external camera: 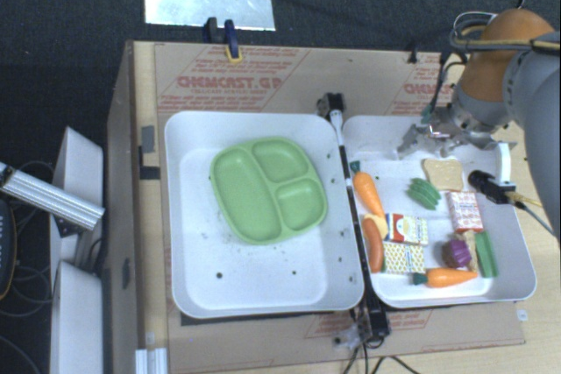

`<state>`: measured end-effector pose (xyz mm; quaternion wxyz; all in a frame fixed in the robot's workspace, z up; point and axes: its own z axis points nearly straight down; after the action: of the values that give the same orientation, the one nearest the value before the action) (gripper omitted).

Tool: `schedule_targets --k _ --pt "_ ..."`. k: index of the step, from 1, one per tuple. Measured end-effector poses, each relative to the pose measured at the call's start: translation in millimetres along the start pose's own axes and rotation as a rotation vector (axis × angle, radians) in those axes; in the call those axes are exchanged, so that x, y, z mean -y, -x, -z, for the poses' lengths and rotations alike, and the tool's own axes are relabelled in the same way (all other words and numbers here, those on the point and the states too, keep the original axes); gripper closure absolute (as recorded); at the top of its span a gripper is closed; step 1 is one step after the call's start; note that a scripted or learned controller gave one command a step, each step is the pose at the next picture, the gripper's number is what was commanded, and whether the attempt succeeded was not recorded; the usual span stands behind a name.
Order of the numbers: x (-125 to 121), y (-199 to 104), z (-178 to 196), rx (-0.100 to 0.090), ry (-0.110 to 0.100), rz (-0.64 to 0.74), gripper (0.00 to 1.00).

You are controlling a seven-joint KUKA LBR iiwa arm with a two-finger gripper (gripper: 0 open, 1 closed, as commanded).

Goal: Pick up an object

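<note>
Two white bins sit side by side on the table (pixel 289 74), and the split is plain: the left bin (pixel 188 215) carries just a green divided plate (pixel 267 188), lying flat near the middle, while the right bin (pixel 517 271) is where all the pickable stuff is heaped. That reads like a source bin and a drop-off bin.

Running down the right bin: an orange carrot (pixel 368 193) lies along the inner wall, another orange piece (pixel 374 243) just below it, and a third carrot (pixel 449 278) lies near the front edge. Between them sit two small printed cartons (pixel 405 229), one just beside the other. A green pod-like piece (pixel 424 193) sits mid-bin, a slice of toast (pixel 443 173) just behind it, a red-and-white packet (pixel 464 211) to its right, a purple onion-like ball (pixel 455 253) and a green stick (pixel 485 252) further forward.

Now the arm (pixel 508 66): it comes in from the right, orange band up high, wrist bent down toward the bin's back corner. The gripper (pixel 428 136) hangs over bare white floor at the rear, near the toast but apart from it. Its metal fingers look spread, with nothing between them. So no pick yet; my guess is the toast or the green pod is the nearest candidate.
</note>
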<state>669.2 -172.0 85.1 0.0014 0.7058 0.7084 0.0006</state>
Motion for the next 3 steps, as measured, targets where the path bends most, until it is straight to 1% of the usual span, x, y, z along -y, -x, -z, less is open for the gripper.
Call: schedule_targets --k 2,3 --pt "-0.2 -55.0 -0.1 -0.001 -0.001 0.001 0.0" --pt "-0.3 -46.4 0.3 0.0 0.0 -0.002 0.0"
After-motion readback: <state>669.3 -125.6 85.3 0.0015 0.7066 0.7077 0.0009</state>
